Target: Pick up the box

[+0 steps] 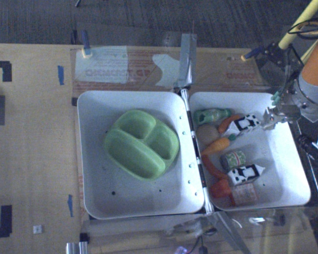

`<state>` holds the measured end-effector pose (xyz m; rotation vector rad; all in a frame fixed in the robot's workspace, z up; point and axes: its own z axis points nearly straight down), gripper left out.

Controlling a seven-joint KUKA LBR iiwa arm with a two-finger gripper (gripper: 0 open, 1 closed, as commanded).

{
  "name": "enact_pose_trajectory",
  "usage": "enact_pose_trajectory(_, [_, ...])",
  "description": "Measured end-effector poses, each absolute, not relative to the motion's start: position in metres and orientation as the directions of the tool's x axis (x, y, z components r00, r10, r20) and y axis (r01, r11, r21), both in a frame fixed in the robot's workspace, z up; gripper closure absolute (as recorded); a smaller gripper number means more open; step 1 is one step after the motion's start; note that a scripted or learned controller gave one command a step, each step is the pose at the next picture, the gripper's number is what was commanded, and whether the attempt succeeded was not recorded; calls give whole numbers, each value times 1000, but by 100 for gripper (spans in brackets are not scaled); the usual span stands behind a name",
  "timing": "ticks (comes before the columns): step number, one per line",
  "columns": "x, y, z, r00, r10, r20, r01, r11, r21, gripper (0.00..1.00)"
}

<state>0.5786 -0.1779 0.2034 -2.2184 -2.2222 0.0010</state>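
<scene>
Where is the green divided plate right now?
In the camera view, the green divided plate lies tilted in the left bin, slightly above its middle. It sits across the divider from the toy food in the right bin.

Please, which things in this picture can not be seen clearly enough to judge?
- Gripper: camera view, small and blurred at the right bin's upper right; the state of its tips cannot be told.
- Arm: cut off by the right edge.
- Cow-patterned box: its print is too small to read.
- Red item by the divider: partly under the neighbouring items, kind unclear.
</scene>
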Motion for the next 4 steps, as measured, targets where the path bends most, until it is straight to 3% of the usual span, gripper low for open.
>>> enact_pose_trajectory(1, [567, -129, 204, -7, 1000, 1, 1000, 7, -3, 0])
enact_pose_trajectory(2, [568, -129, 213, -7, 1000, 1, 1000, 7, -1, 100])
enact_pose_trajectory(3, [569, -129, 222, -7, 1000, 0, 1000, 7, 1, 100])
enact_pose_trajectory(4, [596, -199, 168, 47, 999, -2, 999, -47, 1, 100])
